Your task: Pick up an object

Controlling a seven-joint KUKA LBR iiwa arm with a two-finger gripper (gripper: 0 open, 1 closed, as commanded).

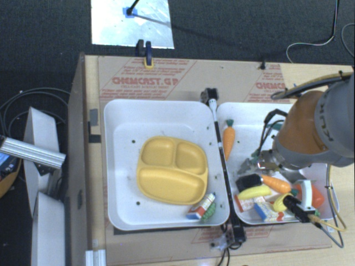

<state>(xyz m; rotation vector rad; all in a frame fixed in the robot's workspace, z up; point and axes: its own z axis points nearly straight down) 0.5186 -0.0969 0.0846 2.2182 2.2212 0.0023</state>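
left bin (119,148): tray (172,169) | right bin (247,114): carrot (228,140)

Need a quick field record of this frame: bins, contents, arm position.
left bin: yellow three-compartment plastic plate; small red, white and green box at near right corner
right bin: orange toy carrot with green top by the divider; pile of toy food at near end, including yellow banana
arm: over right bin, above the pile
gripper: fingers hidden, grasp unconfirmed

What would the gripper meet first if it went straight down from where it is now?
Probably the banana and the black block in the right bin, just under the gripper; depth is unclear from above.
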